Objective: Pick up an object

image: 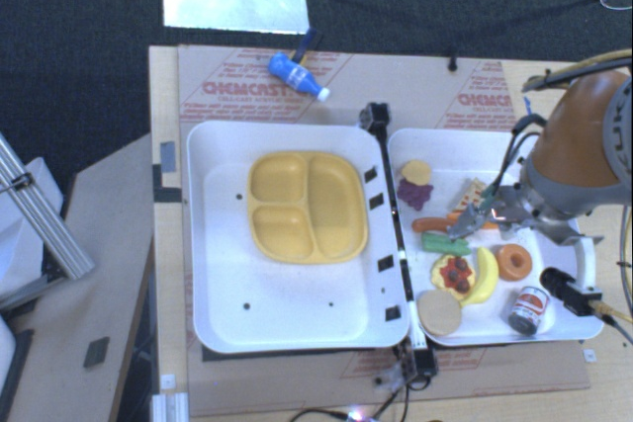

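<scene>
The right bin [455, 141] holds several toy foods. Purple grapes [414, 195] and a pale yellow piece [416, 172] lie at its left. Below them are a red sausage [433, 224] and a green vegetable [438, 240]. A pizza slice [453, 274], a banana [486, 277], a donut [514, 262], a small can [529, 308] and a tan round bun [440, 313] fill the front. My gripper [467, 224] hangs low over the bin's middle, just right of the sausage, above an orange piece [463, 212]. Nothing is seen lifted in it.
The left bin [218, 311] bears a yellow divided plate [307, 208]. A blue bottle [297, 74] lies on the bench behind the bins. The raised divider [388, 203] with black clips runs between the bins. The arm's bulk [584, 153] covers the right bin's far right side.
</scene>
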{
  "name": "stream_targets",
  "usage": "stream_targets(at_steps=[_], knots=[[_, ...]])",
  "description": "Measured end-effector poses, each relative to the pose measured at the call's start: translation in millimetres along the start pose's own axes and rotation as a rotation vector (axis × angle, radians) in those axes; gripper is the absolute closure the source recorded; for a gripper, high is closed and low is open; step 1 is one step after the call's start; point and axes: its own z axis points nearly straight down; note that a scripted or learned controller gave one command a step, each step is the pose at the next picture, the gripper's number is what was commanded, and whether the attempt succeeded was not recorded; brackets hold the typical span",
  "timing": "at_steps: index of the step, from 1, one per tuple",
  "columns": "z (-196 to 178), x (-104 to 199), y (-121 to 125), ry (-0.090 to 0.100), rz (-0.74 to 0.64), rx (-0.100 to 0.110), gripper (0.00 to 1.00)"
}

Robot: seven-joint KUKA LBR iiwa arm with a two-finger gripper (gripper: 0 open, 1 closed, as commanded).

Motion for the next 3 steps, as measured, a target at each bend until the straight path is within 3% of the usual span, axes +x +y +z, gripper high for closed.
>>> stream_targets(at_steps=[1, 2, 3], knots=[[50.6, 0.2, 1.1, 0.000, 0.001, -0.004, 0.00], [36.4, 0.0, 3.3, -0.001, -0.001, -0.011, 1.00], [-26.8, 2.4, 1.1, -0.002, -0.003, -0.010, 1.00]])
